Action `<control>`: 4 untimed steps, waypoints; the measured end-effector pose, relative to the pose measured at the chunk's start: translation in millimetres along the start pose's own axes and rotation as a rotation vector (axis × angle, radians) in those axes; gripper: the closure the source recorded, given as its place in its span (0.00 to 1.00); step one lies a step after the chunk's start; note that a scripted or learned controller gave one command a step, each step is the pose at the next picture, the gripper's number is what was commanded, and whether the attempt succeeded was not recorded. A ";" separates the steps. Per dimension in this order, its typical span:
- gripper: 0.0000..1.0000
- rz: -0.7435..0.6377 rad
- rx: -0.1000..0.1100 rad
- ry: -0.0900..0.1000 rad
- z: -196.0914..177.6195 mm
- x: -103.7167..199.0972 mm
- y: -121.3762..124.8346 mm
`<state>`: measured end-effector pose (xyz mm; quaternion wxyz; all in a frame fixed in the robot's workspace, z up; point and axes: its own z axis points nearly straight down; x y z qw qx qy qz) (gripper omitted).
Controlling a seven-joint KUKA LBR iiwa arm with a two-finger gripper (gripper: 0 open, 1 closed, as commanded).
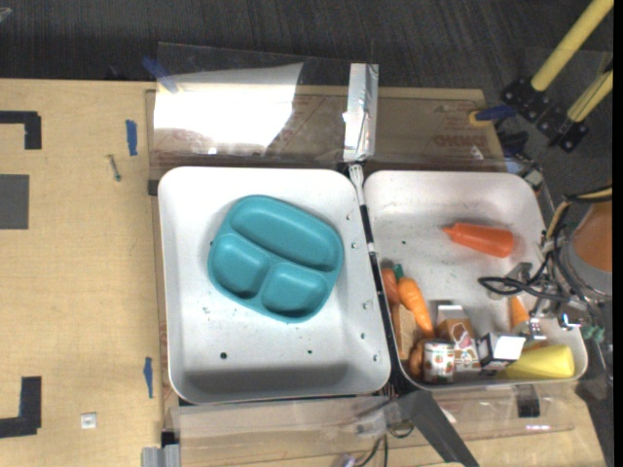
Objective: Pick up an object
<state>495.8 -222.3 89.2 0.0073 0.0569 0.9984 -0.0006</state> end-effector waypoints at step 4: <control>0.00 -0.049 -0.001 0.007 -134.2 -69.0 50.8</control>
